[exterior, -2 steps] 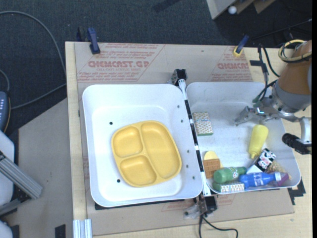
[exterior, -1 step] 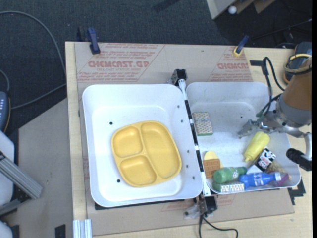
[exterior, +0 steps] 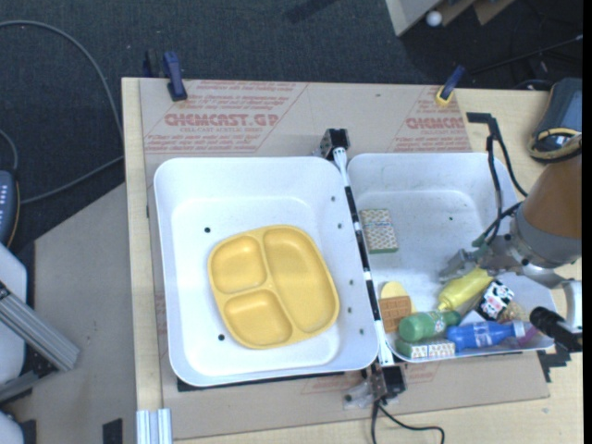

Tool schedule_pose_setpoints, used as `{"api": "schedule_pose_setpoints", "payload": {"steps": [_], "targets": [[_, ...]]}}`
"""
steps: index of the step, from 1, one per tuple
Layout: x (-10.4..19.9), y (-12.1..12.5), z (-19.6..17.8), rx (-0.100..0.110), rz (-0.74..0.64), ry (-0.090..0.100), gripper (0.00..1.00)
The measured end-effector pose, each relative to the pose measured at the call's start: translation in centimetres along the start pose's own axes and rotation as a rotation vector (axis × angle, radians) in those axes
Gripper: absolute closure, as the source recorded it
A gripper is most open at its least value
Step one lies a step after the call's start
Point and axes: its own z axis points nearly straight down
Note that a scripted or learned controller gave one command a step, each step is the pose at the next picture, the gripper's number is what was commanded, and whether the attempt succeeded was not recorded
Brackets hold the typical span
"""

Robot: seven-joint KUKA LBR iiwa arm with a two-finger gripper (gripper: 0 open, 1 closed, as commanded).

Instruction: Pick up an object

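Your grey arm with its orange band [exterior: 555, 202] reached in from the right edge of the worktop [exterior: 231, 118] and came over the right-hand shallow white bin [exterior: 416, 178]. The gripper [exterior: 481, 265] sat low in that bin, toward its near right corner, just above a yellow plastic squeeze bottle [exterior: 462, 291]. You could not tell whether the jaws were open or closed, since the wrist hid them, and nothing showed plainly between them.

The yellow bottle lay tilted, its upper end next to the gripper. Just beside it on the right sat a small black-and-white spotted toy [exterior: 499, 300]. Along the bin's near edge lay a blue plastic bottle [exterior: 486, 334] on its side, touching a green rounded bottle [exterior: 425, 325] to its left. A small orange block [exterior: 395, 303] rested against the bin's left wall, near the green bottle. Farther back along that same wall lay a flat pale rectangular sponge-like pad with a speckled face [exterior: 378, 230], well apart from the cluster at the near edge.

In the left-hand shallow white bin [exterior: 185, 192] a yellow plastic divided plate with three compartments [exterior: 272, 287] lay flat near the middle, slightly toward the near edge. A blue clamp [exterior: 173, 75] gripped the far edge of the worktop at its left corner.
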Motion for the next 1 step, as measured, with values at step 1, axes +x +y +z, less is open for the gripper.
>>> {"api": "schedule_pose_setpoints", "payload": {"steps": [1], "targets": [[2.16,-2.39,-6.65,-0.003,-0.001,-0.001,0.0]]}}
